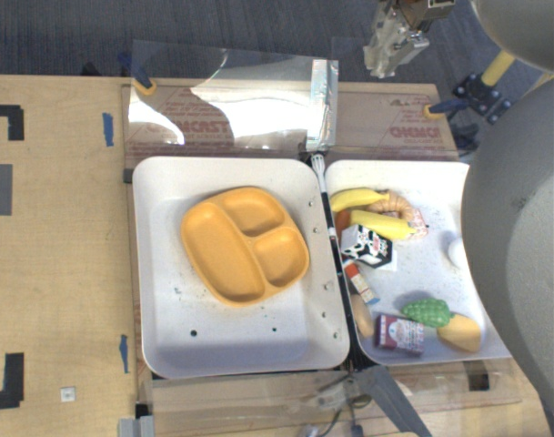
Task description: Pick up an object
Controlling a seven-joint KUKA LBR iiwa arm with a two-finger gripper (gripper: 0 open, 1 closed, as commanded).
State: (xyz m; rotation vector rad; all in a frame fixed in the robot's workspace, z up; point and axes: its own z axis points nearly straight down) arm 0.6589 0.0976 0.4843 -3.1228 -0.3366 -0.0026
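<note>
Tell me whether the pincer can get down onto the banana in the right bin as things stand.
Probably yes. The banana lies on top at the far end of the right bin, with nothing over it. The pincer hangs beyond the bins, with an open path down.

right bin (440,176) partly behind arm (518,244)

A robotics lab or test bench is showing here rather than a home: two shallow white plastic bins (158,271) are sitting side by side on a plain plywood bench top (49,244) that is carrying black square markers (5,123) and strips of blue tape (107,128). A clear plastic sheet (249,98) is standing behind the bins, held by clamps, and dark carpet (167,7) is covering the floor beyond.
</note>
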